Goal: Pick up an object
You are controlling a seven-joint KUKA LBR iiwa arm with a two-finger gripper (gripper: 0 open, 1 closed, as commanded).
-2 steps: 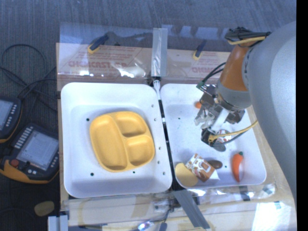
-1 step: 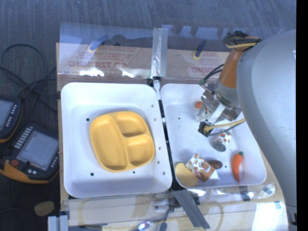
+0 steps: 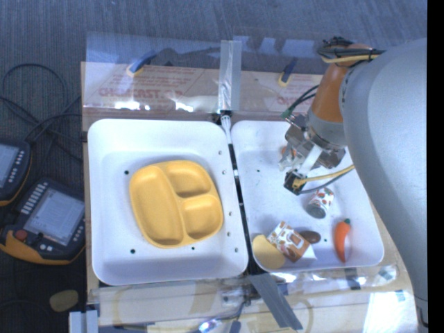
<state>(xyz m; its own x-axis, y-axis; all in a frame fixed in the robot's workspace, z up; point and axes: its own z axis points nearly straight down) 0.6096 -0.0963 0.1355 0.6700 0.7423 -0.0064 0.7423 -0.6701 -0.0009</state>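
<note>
Claw (image 3: pixel 300 159) over bare floor of right shallow white bin (image 3: pixel 260 186); spread or pressed together, cannot tell. Small white patterned cup (image 3: pixel 320 201) lies just beside it. Risk: descent misses, grabs nothing, or knocks cup toward orange toy carrot (image 3: pixel 341 238).

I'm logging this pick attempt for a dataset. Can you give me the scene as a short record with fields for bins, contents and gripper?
left bin: holds a yellow divided plate
right bin: holds four small things, all in its near half
patterned cup: nearest thing to the gripper
toy carrot: by the right wall, stem end up-view
patterned carton: near front edge, beside a yellow disc
gripper: over the right bin's far half
held object: none seen
</note>
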